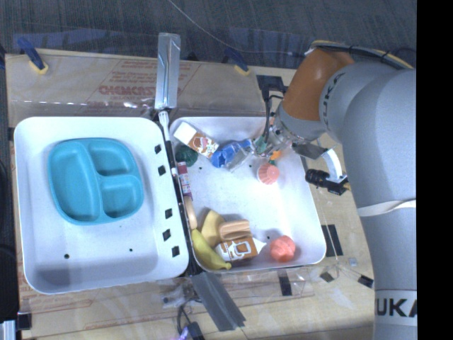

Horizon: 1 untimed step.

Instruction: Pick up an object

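The right bin (304,197) holds several small objects. My gripper (267,147) reaches down at the bin's far right, under the orange-banded wrist (311,83). It sits just above a pink-orange round fruit (268,173) and right beside a crumpled blue packet (230,154). A white box with a printed picture (195,140) lies further left. At the near edge lie a banana (205,252), a bun-like toy (234,229), a small brown carton (238,248) and a red-pink ball (282,248).
The left bin (35,253) holds a blue divided tray (95,179). A red marker (184,179) lies along the right bin's left wall, with a dark green item (185,155) above it. The arm's grey body (382,140) covers the bench to the right.
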### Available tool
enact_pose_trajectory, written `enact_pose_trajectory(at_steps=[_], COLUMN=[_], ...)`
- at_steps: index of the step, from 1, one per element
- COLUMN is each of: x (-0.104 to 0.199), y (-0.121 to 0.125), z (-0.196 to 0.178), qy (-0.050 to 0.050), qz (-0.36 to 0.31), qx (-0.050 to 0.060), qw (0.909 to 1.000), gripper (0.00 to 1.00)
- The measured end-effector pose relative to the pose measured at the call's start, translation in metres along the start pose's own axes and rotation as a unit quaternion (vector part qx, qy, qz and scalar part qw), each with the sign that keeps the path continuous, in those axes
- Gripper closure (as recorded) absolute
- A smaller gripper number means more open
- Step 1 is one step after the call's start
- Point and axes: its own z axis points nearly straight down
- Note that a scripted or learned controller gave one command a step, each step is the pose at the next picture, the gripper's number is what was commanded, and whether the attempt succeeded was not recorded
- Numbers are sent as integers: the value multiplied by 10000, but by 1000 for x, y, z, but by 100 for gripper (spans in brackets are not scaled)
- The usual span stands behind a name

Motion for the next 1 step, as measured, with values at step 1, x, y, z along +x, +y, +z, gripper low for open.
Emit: enact_pose_trajectory(at_steps=[1], x=[-9], y=[3], z=[-19], qy=[-7], qz=[375], qx=[-8], qw=[9993], gripper=[0])
